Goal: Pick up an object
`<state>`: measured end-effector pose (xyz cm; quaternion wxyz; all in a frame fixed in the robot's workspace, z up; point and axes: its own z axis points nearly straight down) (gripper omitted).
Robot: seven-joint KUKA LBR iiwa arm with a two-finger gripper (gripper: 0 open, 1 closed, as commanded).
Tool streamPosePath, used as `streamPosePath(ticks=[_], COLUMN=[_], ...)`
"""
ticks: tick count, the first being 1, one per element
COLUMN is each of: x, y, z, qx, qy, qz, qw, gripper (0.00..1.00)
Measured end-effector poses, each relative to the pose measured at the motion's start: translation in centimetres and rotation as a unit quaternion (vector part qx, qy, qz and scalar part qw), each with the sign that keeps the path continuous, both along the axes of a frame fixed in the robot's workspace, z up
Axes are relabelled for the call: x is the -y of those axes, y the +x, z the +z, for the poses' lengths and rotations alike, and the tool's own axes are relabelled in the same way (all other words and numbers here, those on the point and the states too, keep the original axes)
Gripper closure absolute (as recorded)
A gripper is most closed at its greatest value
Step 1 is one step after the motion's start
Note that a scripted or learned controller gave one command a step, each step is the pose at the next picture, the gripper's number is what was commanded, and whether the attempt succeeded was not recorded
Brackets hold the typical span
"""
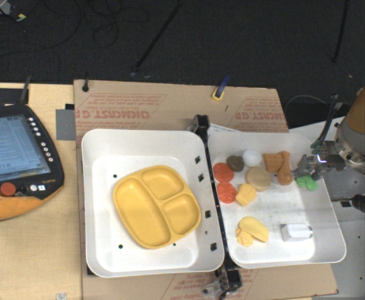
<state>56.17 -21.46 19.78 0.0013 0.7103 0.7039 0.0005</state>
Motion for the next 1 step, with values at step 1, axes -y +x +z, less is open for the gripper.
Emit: streamPosePath(ticks=[1], x=[0.18], y=[0.02], z=[3.18], qx=[0.000], qy=[0.0002], qz=[0.003], qw=[1.0000], gripper=[1.00])
